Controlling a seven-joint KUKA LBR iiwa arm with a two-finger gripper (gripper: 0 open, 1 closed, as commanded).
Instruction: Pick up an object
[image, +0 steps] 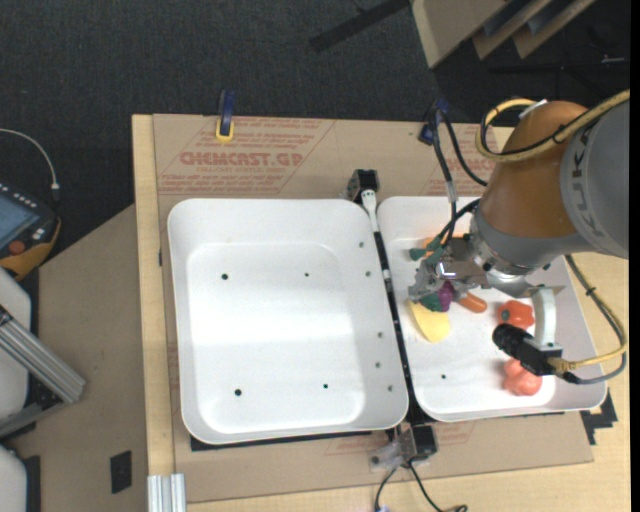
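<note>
The gripper (440, 272) is down low in the right bin (470, 400), near its left wall, approx. halfway along. I can't tell if the pincer is apart or together, as the big grey-and-orange arm (540, 190) hides too much from up top.

Right under it sits a little heap of toy food. A green piece (432, 298) touches a purple piece (447, 297). A yellow piece (432, 324) lies just past them toward the front edge, and an orange piece (472, 302) is beside them. Any of these could be the thing to pick, & they're all packed close. A red piece (516, 313) lies more toward the right wall. A pinkish-red piece (520, 380) sits near the front right corner.

What could go wrong, I think: the pieces are small and bunched up. So the pincer may shove one away instead of catching it, or pinch two at once & drop both. It's also close to the bin's left wall, so it might bump that. The left bin (280, 320) is just beside, so a knocked piece could hop over.
</note>
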